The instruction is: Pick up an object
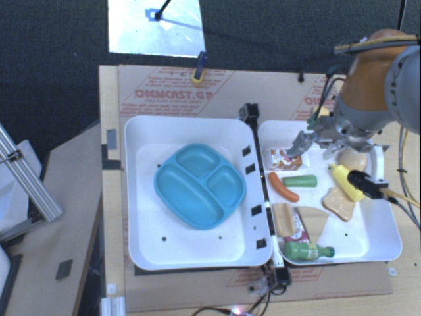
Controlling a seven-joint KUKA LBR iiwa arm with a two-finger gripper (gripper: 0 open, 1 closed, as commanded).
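My gripper (pixel 301 143) hangs over the back left part of the right bin (pixel 385 239), just above a small red-and-white packet (pixel 284 158). Nothing shows in its grasp. In front of the packet lie a green cylinder (pixel 300 181) and an orange sausage (pixel 283 187). A yellow banana-like piece (pixel 346 182) and a slice of toast (pixel 338 205) lie to the right. A pale round item (pixel 354 160) sits partly hidden under the arm's wrist. A tan bread piece (pixel 283 219) and a green bottle (pixel 308 250) lie near the bin's front.
The left bin (pixel 141 242) bears a blue divided plate (pixel 199 185). A black divider with clips (pixel 258 176) runs between the bins. The arm's orange band and grey body (pixel 375 84) loom over the back right. Cables trail at the right edge.
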